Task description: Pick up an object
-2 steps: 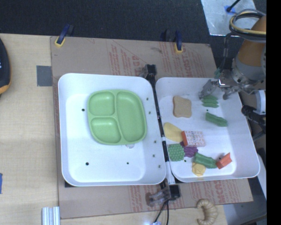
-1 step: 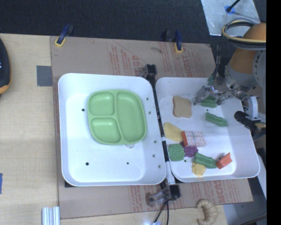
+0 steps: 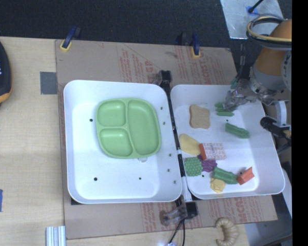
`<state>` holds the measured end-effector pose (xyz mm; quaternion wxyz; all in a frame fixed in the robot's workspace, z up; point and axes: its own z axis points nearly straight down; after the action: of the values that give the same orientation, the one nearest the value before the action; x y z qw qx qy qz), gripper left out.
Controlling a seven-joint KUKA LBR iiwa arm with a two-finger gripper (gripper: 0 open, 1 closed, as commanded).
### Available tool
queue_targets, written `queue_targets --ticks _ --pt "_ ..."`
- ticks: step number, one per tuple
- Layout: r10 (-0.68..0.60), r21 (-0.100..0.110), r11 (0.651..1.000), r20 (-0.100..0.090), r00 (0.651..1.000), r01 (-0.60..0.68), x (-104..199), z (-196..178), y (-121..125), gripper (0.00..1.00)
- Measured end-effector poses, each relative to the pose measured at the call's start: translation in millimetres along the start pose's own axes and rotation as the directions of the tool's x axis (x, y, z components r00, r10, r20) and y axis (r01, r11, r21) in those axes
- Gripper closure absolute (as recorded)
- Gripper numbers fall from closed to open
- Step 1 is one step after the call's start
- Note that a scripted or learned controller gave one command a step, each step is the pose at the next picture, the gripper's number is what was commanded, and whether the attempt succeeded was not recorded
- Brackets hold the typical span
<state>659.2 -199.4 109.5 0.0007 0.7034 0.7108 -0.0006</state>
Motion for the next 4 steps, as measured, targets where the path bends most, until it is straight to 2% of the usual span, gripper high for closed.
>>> queue_targets --ticks 1,2,3,4 --pt "0.009 0.012 1.000 -0.004 1.000 -0.009 8 -4 -103 1.00" --pt "0.011 0.004 1.000 -0.003 1.000 -0.011 -12 -65 -152 1.00" --pt "0.008 0.007 1.000 -0.004 1.000 -0.008 11 -41 -173 1.00" --pt "0.009 0.003 1.000 -0.002 1.000 -0.008 10 -42 -171 0.00"
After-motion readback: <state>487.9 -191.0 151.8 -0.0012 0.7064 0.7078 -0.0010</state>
